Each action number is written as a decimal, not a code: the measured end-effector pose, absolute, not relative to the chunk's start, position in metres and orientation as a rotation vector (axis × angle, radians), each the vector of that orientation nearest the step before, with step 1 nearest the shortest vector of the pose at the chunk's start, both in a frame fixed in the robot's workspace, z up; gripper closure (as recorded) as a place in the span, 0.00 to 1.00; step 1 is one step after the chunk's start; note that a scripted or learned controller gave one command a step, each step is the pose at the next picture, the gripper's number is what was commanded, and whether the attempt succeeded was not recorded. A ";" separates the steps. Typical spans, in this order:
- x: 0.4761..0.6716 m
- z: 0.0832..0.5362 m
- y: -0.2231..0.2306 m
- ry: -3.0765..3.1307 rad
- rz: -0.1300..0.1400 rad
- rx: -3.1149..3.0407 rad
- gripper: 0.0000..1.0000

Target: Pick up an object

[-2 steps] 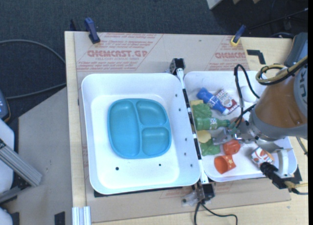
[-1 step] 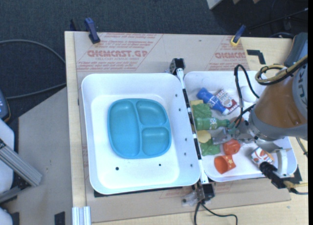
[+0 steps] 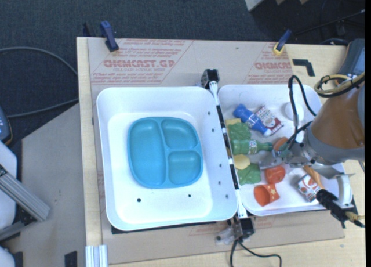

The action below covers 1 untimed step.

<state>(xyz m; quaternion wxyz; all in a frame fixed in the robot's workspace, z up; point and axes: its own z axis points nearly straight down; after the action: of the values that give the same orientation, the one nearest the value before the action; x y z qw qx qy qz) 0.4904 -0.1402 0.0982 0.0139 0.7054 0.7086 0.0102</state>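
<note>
The right bin [image 3: 255, 93] holds several small objects. A blue bottle [image 3: 246, 115] and a white and red packet [image 3: 268, 120] lie at its back. Green pieces [image 3: 246, 143] and a yellow piece [image 3: 241, 162] lie along its left wall. One orange cup [image 3: 275, 173] sits mid-bin and another orange cup [image 3: 265, 195] lies near the front rim. A white and red can [image 3: 307, 187] lies at the front right. My gripper [image 3: 286, 151] is low in this bin, just behind the mid-bin cup and right of the green pieces. The grey wrist hides what is under it.
The left bin [image 3: 110, 144] carries a blue divided plate [image 3: 165, 151]. A black divider with clamps [image 3: 223, 138] runs between the bins. The arm's orange band [image 3: 343, 118] and cables [image 3: 298, 100] hang over the right bin's right side.
</note>
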 end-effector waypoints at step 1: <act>0.540 0.105 -0.182 2.213 0.009 2.210 0.00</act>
<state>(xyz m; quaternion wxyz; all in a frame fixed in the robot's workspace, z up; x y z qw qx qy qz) 0.5402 -0.1819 0.1045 0.0071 0.7066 0.7076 0.0029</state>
